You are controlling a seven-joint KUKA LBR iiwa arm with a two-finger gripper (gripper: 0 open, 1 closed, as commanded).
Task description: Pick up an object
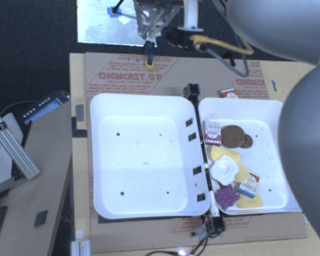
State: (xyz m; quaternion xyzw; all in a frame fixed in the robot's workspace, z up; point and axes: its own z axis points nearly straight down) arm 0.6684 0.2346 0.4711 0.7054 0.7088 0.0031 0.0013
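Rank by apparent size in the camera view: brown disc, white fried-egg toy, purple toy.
1. Brown disc and white fried-egg toy: too alike to separate.
2. Purple toy: smallest.
All lie in the right bin.

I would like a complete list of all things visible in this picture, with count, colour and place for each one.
Shallow white plastic bins: two, white, side by side on the bench.
Brown round disc: one, brown, upper part of the right bin.
Small printed packet: one, white and dark red, right bin, left of the disc.
White fried-egg-shaped toy: one, white, middle of the right bin, on yellow pieces.
Purple glove-shaped toy: one, purple, lower left of the right bin.
Brown cardboard sheet: one, brown with red print, under the bins.
Grey robot arm: one, grey, top right.
Gripper: one, metallic, above the cardboard behind the left bin.
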